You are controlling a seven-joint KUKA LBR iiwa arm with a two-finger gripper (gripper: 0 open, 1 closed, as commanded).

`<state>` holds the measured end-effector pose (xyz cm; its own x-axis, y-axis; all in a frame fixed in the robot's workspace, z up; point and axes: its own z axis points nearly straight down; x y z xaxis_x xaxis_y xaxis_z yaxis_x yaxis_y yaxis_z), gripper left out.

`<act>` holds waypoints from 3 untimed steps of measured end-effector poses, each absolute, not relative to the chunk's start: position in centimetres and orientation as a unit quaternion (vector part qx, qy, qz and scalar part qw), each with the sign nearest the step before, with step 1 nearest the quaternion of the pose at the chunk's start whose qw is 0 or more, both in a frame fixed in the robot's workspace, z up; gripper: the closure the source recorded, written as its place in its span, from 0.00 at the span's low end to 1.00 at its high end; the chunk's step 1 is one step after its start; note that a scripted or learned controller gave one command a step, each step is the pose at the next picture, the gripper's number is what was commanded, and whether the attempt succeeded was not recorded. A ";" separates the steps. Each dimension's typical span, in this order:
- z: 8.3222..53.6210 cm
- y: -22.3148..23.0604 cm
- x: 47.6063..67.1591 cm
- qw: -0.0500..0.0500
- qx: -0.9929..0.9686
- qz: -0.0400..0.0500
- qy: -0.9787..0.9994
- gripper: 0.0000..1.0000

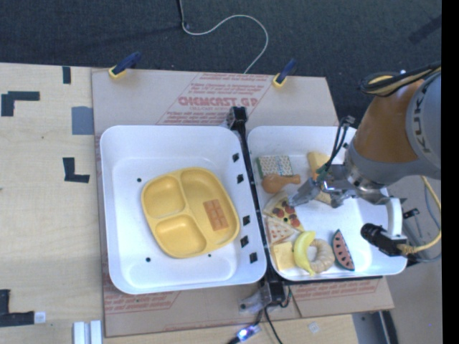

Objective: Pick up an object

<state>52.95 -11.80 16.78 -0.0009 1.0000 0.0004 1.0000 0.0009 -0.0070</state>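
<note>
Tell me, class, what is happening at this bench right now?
A grey and orange robot arm reaches into the right bin, its tool low over toy food: a drumstick, pizza slices, a banana and a watermelon slice. The left bin holds a yellow divided tray.

Red "CHEMCAST GP" print on the cardboard sheet [215, 99], "KU" letters on the arm [423, 131]

Big grey arm with an orange band reaching in from the right, bent down low, its hand [310, 192] pointing left, dark metal fingers [301, 196] spread a little apart
</note>
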 end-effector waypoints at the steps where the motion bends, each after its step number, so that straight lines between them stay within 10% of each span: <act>1: 10.8 -10.8 52.5 0.003 -0.707 0.002 -0.708 0.00; 2: 8.6 -10.9 52.6 -0.002 -0.708 -0.001 -0.707 0.00; 3: 9.8 -10.7 52.7 -0.002 -0.707 -0.003 -0.707 1.00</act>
<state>52.75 -10.72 9.79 -0.0009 1.0000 0.0015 1.0000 0.0008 0.0060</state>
